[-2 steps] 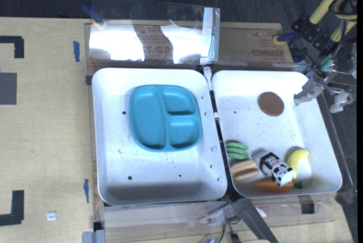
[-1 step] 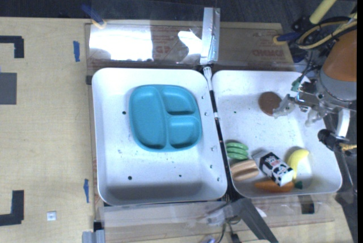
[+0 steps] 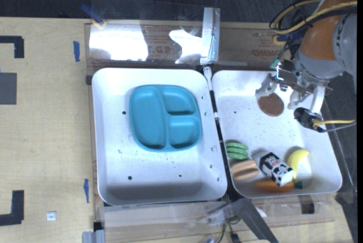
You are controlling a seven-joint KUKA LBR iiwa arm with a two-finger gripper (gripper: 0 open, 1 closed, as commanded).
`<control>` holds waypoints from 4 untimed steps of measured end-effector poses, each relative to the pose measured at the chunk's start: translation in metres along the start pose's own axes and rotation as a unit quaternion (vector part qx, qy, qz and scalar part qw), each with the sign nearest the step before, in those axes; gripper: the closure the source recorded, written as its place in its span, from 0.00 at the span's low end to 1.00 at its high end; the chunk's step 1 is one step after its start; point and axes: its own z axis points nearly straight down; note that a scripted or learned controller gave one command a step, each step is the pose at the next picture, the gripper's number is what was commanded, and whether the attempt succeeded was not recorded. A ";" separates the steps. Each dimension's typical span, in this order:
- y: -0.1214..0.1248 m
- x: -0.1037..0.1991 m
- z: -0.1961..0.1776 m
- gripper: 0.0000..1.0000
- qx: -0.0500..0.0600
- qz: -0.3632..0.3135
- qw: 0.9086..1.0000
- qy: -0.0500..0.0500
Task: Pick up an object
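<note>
From the camera view we see the gripper (image 3: 282, 90) hanging over the upper part of the right bin (image 3: 244, 86), its fingers spread wide on either side of a brown disc (image 3: 271, 105); we cannot tell whether they touch it, so we count nothing as held.

The disc is flat and low, so the fingers could close above its rim or skid off its smooth edge.

The other candidates crowd the bin's lower end: a green ribbed piece (image 3: 237, 150), a tan block (image 3: 245, 169), a small black-and-white box (image 3: 276, 167), a glossy yellow lemon shape (image 3: 299, 160) and an orange carrot (image 3: 274, 185), touching or nearly so.

A grasp there risks catching two at once.

The left bin (image 3: 108, 140) holds a blue divided plate (image 3: 148, 117), smooth plastic with rounded corners.
</note>
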 end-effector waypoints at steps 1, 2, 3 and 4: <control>-0.022 0.024 0.063 0.00 0.002 -0.110 0.994 -0.001; -0.084 -0.024 0.067 0.00 -0.003 -0.317 0.949 -0.001; -0.121 -0.044 0.067 0.00 -0.006 -0.399 0.917 -0.002; -0.135 -0.031 0.067 0.00 -0.006 -0.253 0.967 -0.002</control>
